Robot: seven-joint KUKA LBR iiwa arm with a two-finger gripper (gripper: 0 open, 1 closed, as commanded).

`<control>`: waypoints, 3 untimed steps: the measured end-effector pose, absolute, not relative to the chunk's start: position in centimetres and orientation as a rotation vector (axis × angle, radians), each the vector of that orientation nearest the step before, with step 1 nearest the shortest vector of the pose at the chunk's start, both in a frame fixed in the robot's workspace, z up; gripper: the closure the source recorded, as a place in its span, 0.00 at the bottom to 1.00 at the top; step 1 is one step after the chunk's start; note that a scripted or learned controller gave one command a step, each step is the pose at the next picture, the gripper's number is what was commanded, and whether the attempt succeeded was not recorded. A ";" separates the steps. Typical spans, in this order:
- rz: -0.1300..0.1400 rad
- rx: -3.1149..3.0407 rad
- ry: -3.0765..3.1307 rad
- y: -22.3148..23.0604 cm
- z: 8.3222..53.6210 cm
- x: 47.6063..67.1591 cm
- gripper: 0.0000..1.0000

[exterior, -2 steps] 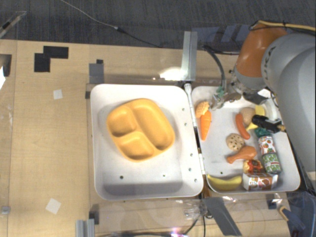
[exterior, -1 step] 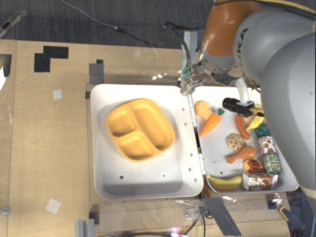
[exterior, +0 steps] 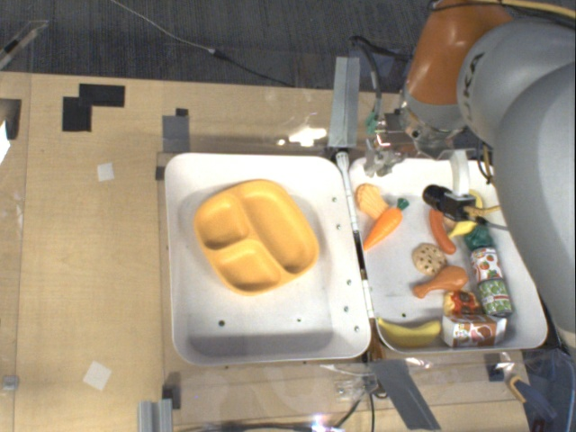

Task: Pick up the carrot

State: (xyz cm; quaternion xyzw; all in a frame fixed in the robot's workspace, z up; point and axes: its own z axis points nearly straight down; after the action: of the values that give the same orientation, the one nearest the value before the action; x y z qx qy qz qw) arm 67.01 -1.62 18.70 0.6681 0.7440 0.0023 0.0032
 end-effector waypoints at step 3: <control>0.006 2.292 2.139 -10.9 9.0 62.2 0.00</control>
State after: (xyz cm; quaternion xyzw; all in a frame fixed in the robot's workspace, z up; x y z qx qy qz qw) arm 62.24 -10.90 9.01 0.7311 0.6823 0.0020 0.0032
